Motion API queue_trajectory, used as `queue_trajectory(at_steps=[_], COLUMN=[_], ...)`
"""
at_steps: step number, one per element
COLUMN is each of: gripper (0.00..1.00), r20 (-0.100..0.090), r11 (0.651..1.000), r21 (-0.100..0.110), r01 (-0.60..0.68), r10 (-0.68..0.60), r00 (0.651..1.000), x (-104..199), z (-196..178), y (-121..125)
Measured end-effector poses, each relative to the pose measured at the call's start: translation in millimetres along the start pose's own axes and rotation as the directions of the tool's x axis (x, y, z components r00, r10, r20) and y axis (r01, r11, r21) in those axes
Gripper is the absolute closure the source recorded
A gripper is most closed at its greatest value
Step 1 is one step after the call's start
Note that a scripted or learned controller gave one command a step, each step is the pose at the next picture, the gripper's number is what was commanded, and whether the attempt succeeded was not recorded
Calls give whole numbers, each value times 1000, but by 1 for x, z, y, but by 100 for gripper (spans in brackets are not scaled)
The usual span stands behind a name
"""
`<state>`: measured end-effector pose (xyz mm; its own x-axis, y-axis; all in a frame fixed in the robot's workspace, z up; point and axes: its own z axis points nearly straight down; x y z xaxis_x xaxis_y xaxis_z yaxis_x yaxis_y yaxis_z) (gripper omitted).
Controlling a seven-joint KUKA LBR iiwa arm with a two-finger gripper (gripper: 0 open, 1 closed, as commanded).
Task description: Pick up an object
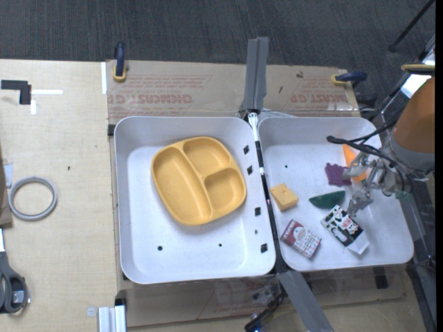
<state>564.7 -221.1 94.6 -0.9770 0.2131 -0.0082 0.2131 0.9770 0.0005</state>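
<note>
Nearest the lens, a red packet (301,238) lay flat in the right bin (387,254); beside it sat a black-and-white packet (342,225), just under the gripper (358,200); it looked light, thin and crinkly, likely slippery, best pinched across its narrow edges.

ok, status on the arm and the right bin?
Gripper low over the black-and-white packet, nothing seen between its fingers. Green piece and purple piece close beside. Yellow block and red packet further left.
</note>
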Motion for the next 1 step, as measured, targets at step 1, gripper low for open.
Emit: queue_trajectory(at_steps=[1], gripper=[0], r20=[-9], r11=[991], r21=[1], r01=[-137], r10=[137], r00=[991], x=[84], z=[-38], y=[-19])
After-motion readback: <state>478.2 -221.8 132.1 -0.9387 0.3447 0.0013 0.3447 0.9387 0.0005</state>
